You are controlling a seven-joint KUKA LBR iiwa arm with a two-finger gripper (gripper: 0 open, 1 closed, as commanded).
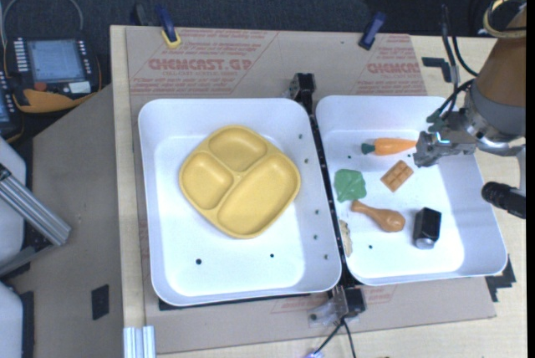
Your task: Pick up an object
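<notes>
A cardboard-topped bench (251, 55) carries two white bins. The left bin (167, 264) holds a yellow divided plate (240, 179). The right bin (451, 264) holds a green piece (349, 183), drumstick (379, 216), brown block (397, 175), black object (427, 227) and toy carrot (389, 146). The gripper (428, 149) hangs just beside the carrot's right tip; its grip state cannot be determined.

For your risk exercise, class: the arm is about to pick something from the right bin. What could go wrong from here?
1. The hand hovers by the carrot tip and the brown block; closing could catch both, or nudge one away.
2. The carrot is tapered, so it may slip out.
3. The hand sits near the right bin far wall, so a descent could clip the rim.
</notes>
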